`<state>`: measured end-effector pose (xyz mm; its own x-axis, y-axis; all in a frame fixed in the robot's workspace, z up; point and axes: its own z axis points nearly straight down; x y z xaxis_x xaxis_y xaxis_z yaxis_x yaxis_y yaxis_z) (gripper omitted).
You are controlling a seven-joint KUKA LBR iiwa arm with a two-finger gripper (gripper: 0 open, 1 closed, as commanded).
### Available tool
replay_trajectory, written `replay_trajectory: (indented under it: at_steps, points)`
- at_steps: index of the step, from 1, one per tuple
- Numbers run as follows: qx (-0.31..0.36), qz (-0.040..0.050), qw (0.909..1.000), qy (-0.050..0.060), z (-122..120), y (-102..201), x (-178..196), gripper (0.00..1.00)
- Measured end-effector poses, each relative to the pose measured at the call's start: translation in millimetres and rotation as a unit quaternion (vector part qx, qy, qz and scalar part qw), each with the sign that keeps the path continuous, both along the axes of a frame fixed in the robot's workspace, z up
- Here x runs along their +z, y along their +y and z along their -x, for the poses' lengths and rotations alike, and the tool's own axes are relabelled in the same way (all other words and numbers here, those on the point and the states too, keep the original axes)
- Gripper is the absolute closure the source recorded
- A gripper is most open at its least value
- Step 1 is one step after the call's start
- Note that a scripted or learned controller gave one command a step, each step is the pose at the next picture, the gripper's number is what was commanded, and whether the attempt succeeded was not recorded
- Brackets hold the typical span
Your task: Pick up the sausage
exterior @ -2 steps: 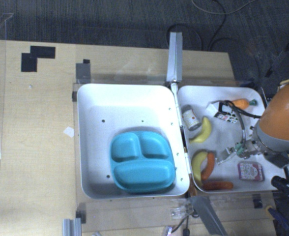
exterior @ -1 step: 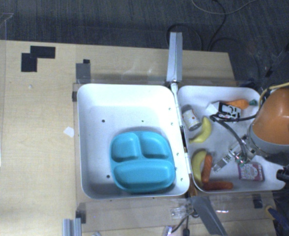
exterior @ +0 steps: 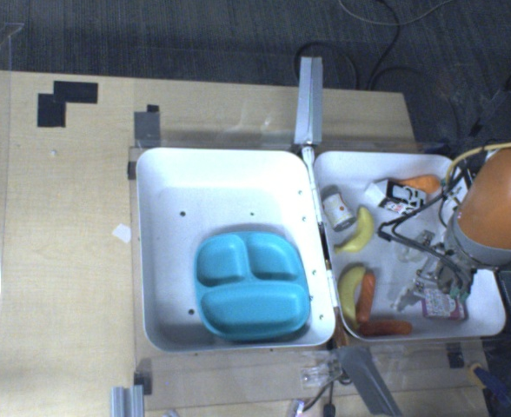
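Sausage (exterior: 366,295) beside bin wall (exterior: 335,307)

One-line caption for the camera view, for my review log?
KUKA arm's gripper hovers over the right bin near two sausages, bananas; blue tray in left bin.

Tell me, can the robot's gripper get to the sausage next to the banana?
Probably yes. The gripper hangs over the right bin, and the sausage lies uncovered on top, though a banana presses against one side.
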<state>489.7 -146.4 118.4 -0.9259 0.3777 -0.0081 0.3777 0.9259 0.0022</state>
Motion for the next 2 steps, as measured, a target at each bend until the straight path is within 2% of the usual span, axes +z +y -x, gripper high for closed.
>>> replay_trajectory:
  at_steps: [1,2]
  points:
    - [0.021,-0.0005,0.9998,0.000,0,93,81,0.00]
    - [0.230,0.0010,0.9731,0.000,0,101,66,0.00]
